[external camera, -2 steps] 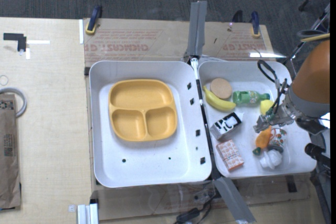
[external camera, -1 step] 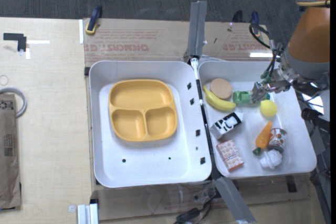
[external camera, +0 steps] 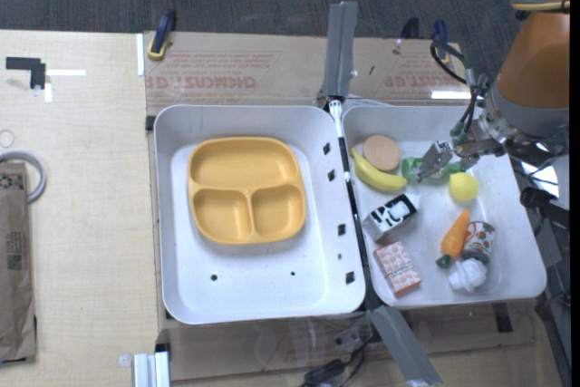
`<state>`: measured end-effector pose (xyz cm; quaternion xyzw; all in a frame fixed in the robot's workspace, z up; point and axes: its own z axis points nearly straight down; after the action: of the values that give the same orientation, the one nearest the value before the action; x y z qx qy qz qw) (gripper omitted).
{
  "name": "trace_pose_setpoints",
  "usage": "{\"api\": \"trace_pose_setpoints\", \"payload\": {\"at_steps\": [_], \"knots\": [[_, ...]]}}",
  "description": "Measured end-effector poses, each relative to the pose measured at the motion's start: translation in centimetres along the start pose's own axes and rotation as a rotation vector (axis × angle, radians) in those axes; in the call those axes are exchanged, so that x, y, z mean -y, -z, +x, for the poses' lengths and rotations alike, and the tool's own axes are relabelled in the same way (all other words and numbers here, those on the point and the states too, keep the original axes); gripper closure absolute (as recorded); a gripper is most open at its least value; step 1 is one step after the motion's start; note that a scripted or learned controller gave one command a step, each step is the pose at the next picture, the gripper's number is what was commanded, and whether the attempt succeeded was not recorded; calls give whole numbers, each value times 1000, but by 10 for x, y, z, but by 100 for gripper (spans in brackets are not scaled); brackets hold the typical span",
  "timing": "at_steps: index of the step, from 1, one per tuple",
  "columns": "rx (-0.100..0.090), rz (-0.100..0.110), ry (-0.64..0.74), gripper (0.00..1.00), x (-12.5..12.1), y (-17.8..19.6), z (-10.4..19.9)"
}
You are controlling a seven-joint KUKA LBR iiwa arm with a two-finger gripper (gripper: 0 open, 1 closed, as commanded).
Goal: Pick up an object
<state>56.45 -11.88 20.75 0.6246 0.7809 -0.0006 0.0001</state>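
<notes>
My gripper (external camera: 439,159) reaches in from the right and hangs low over the back of the right bin (external camera: 507,290). It is right over a green object (external camera: 416,166), which pokes out to its left; whether the two touch is unclear. A yellow lemon (external camera: 463,186) lies just right of the gripper. To its left are a banana (external camera: 376,174) and a round tan bun (external camera: 381,151). Nearer the front lie an orange carrot (external camera: 454,235), a small labelled bottle (external camera: 475,254), a black-and-white box (external camera: 391,215) and a pink box (external camera: 396,268).
The left bin (external camera: 181,285) holds a yellow divided plate (external camera: 246,189). A grey metal divider (external camera: 342,59) runs between the bins. Cardboard (external camera: 236,68) lies behind them. The arm's orange band (external camera: 539,59) looms at the right, with cables beside it.
</notes>
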Motion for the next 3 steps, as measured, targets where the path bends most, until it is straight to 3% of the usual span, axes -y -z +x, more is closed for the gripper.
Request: {"api": "trace_pose_setpoints", "payload": {"at_steps": [1, 2, 3], "knots": [[-1, -1, 58, 0, 56, -116, -76], [-1, -1, 55, 100, 56, -107, -76], [1, -1, -39, 100, 53, -18, -94]]}}
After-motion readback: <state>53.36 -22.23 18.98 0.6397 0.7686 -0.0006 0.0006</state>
